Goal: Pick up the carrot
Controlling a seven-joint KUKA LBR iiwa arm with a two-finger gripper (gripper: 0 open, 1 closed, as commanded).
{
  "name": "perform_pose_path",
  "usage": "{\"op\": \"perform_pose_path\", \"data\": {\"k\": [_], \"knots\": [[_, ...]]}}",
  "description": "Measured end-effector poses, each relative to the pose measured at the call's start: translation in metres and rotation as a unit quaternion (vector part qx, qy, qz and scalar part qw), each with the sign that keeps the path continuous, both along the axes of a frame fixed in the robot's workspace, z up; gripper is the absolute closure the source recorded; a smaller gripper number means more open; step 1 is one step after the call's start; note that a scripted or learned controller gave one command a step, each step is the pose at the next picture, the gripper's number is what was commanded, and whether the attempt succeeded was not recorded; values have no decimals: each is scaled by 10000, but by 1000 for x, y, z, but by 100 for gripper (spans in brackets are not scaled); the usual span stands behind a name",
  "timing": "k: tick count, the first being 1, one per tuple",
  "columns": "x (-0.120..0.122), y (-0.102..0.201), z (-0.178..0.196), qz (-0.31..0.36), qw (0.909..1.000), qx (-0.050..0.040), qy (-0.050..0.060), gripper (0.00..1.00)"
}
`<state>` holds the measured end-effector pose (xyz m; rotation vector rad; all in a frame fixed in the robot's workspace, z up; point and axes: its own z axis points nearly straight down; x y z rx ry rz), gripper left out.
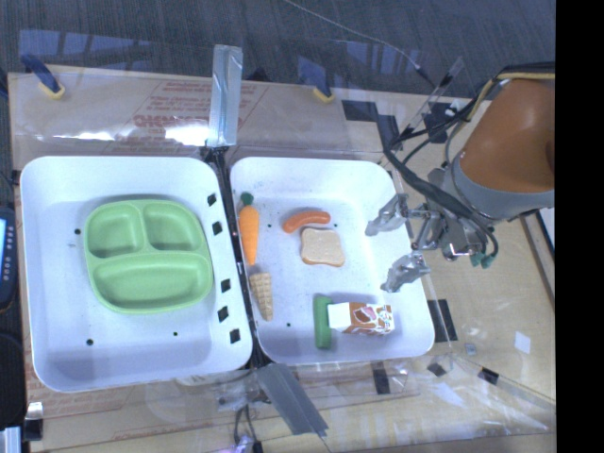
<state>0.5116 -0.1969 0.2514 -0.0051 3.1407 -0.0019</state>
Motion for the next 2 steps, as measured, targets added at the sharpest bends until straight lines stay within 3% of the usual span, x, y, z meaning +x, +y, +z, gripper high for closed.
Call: {"op": "perform_pose_path", "data": {"k": [1,2], "knots": [[23,-11,-136,1373,9905,-36,-83,0],[46,67,-158,3156,9489,5,-16,0]]}}
